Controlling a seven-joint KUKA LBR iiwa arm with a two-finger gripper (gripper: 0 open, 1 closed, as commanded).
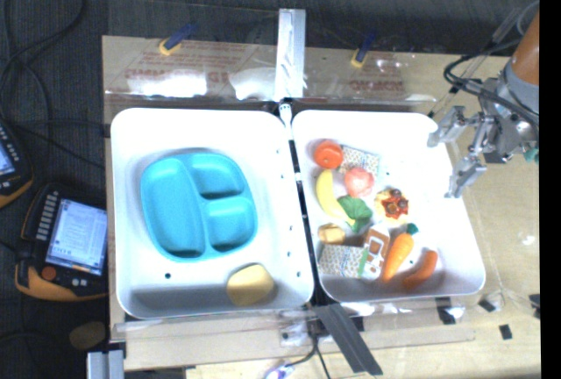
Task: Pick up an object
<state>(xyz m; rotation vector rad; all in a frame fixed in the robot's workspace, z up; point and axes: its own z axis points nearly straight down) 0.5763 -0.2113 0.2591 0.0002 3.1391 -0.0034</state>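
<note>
Camera view looks down on two white bins side by side; the gripper [465, 153] hangs over the right rim of the right bin [456, 219], its fingers spread apart with nothing between them; the toy food lies heaped in that bin: a banana [326, 193], a tomato [328, 154], a carrot [397, 253], a sausage [419, 269]; the left bin [131, 281] holds a blue divided tray [200, 203] and a tan bun [250, 283]

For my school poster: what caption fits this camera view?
Robot hand above a bin of toy food.
</note>
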